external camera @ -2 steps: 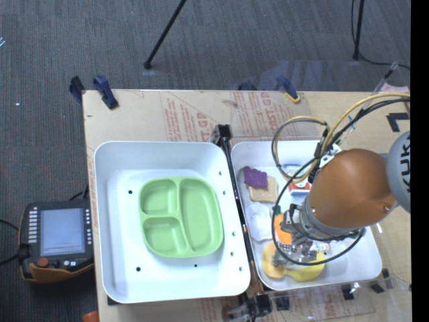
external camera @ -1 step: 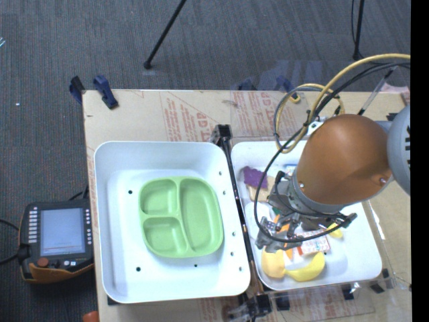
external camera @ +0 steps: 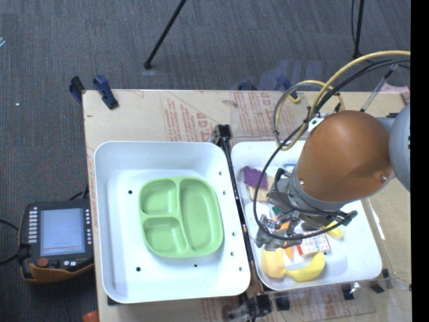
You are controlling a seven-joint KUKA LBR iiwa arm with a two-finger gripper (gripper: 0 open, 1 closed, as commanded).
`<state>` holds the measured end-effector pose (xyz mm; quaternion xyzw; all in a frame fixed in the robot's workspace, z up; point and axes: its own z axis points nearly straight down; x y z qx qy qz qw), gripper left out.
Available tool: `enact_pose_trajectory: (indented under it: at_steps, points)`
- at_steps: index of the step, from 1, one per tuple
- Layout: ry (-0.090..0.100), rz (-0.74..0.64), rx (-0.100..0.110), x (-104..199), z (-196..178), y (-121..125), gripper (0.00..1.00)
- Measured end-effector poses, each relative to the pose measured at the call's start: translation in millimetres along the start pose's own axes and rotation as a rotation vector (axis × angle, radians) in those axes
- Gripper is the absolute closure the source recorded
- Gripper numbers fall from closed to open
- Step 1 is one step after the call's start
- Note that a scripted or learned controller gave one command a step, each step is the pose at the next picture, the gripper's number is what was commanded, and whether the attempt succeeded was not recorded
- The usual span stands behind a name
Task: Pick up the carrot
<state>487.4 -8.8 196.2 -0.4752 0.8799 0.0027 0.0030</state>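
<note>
Reaching down into the right bin (external camera: 373, 263) with the gripper (external camera: 278, 225) low over the carrot (external camera: 292, 241), an orange piece among the toy food; impossible to tell how the jaws stand; next, probably, closing on it and lifting straight.

Dark grey carpet floor (external camera: 53, 39) around a brown cardboard-faced worktop (external camera: 167, 116). Black tripod leg (external camera: 167, 25) on floor past worktop's far edge. Blue clamp (external camera: 105, 91) at far-left corner. Handheld screen pendant (external camera: 57, 237) on floor, left side.
</note>
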Motion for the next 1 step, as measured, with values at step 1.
enact_pose_trajectory:
  at_steps: [1]
  points:
    - [-0.004, -0.002, -0.001, -4.1, -8.9, 0.9, 1.00]
